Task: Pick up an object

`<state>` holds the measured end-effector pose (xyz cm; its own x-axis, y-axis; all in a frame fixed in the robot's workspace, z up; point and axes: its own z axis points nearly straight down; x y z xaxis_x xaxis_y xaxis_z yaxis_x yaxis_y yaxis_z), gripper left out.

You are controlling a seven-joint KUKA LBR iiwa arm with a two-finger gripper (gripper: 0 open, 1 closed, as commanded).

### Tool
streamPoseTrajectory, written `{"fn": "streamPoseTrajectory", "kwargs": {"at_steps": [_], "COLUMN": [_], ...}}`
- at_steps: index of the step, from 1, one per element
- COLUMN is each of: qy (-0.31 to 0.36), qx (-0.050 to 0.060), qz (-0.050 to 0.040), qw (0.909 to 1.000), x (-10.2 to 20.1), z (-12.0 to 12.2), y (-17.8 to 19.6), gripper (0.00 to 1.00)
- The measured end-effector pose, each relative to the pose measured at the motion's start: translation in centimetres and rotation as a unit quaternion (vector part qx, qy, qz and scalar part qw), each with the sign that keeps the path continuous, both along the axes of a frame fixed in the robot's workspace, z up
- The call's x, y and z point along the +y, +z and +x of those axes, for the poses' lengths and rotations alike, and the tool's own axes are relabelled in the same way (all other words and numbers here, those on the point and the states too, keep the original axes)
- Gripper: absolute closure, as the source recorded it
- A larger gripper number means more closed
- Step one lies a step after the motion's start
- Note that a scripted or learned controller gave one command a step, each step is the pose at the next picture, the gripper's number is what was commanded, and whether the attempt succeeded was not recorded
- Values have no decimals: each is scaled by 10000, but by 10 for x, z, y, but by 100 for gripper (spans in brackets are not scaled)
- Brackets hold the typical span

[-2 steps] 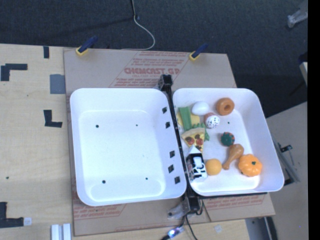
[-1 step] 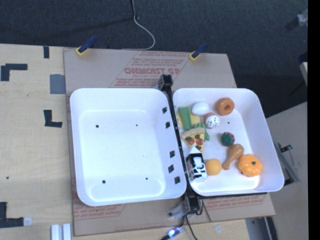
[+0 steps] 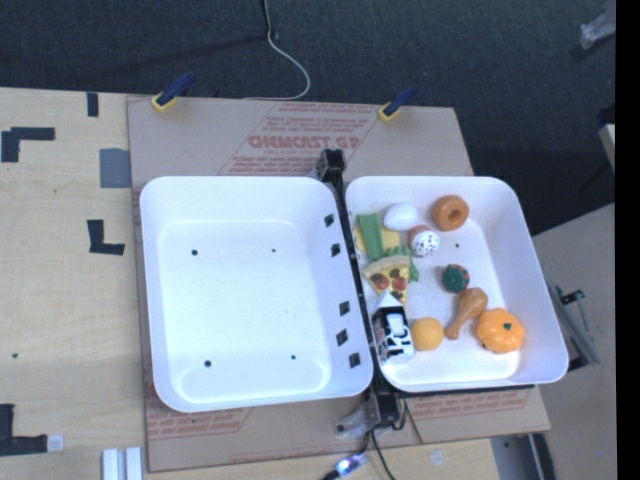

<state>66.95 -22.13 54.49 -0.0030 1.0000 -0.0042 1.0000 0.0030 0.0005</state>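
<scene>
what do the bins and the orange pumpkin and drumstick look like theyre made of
Bins: likely moulded plastic, smooth white with rounded rims and a soft sheen. Pumpkin: probably toy plastic, with uniform saturated orange and a green stem. Drumstick: also looks like plastic, evenly brown; the view is too coarse to rule out rubber or foam.

The cardboard sheet (image 3: 300, 138) under the two bins carries red print near its far edge. The largest line seems to read "CHEMCAST GP", though the letters are soft; the smaller red lines above and below it are too blurred to make out. More faint red print runs along the sheet's near edge, below each bin, and cannot be read. In the right bin (image 3: 535, 268), by its near-left corner, a small black-and-white block (image 3: 394, 332) bears bold marks that may be characters, but I cannot tell which.
</scene>
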Motion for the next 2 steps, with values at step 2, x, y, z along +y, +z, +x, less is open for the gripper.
{"fn": "streamPoseTrajectory", "kwargs": {"at_steps": [2], "qy": [6], "qx": [13], "qz": [28], "qw": [10000], "x": [50], "z": [-38], "y": [-10], "gripper": [100]}}
